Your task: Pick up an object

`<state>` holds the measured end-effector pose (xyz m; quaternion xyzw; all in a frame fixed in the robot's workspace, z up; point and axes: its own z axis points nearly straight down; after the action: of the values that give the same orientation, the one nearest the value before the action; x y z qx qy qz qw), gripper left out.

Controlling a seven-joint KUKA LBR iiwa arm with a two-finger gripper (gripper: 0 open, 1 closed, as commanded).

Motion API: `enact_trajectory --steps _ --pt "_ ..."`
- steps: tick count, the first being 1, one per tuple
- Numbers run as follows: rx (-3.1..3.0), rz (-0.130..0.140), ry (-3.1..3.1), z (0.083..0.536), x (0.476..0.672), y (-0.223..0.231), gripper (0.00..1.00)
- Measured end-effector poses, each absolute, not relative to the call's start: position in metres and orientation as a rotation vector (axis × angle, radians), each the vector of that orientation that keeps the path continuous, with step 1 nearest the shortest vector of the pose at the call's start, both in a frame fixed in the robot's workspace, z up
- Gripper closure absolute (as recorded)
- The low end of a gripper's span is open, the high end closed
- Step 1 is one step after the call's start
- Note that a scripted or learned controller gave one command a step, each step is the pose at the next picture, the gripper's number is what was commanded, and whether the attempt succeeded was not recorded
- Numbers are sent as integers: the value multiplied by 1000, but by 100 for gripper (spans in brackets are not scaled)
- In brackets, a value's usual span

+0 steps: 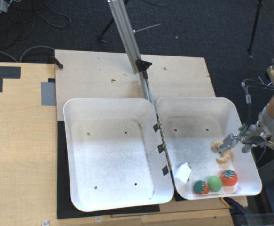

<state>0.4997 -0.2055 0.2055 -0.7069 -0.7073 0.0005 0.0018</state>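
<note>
Gripper (230,142) over the right bin (193,109).
We see its fingers just above a tan curved object (223,153) near the right wall; whether they are spread we cannot tell. Below lie an orange-red ball (229,177), green ball (215,183), red-green ball (200,187), white block (183,173).

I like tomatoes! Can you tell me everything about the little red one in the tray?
The toy tomato is small, round and red-orange with a green leafy top, and it looks like plastic. It sits upright near the front right corner of the right bin, touching a green ball on its left. The hand is apart from it, further back.
</note>
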Motion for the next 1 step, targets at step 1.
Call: enact_trajectory --steps 1 --pt "-2221 1 -2218 206 500 -206 0"
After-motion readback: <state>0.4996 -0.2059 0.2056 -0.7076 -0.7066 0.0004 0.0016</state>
